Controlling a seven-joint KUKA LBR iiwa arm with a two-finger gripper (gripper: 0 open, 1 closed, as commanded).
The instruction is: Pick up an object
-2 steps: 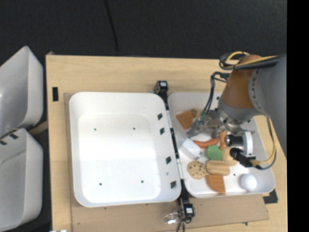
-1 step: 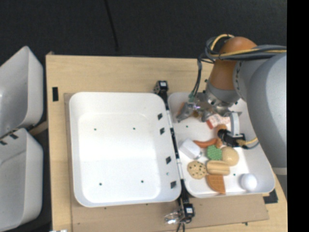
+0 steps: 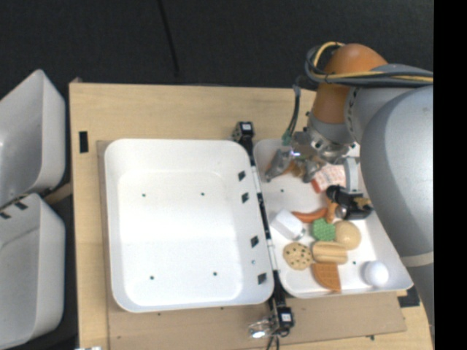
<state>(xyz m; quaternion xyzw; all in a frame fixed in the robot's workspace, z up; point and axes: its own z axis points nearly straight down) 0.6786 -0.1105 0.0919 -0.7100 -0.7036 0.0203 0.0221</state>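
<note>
The right bin point(image 3: 277, 149) holds several small things. Among them are an orange chilli-shaped piece point(image 3: 312, 215), a white block point(image 3: 287, 224), a green piece point(image 3: 324, 230), a tan egg point(image 3: 349, 235), a speckled cookie point(image 3: 295, 255), a tan roll point(image 3: 330, 252), an orange wedge point(image 3: 328, 276) and a white ball point(image 3: 376, 273). My gripper point(image 3: 294, 169) hangs low over the bin's far left corner, open. A small brown thing point(image 3: 298, 168) shows between its spread fingers point(image 3: 276, 168); I cannot tell if they touch it. A red-and-white piece point(image 3: 332, 175) lies just right of the gripper.
The left bin point(image 3: 117, 195) sits beside the right one, and the raised divider point(image 3: 257, 195) runs between them. The arm's grey body point(image 3: 398, 166) overhangs the right bin's right side. Tan bench point(image 3: 168, 108) surrounds both bins.
</note>
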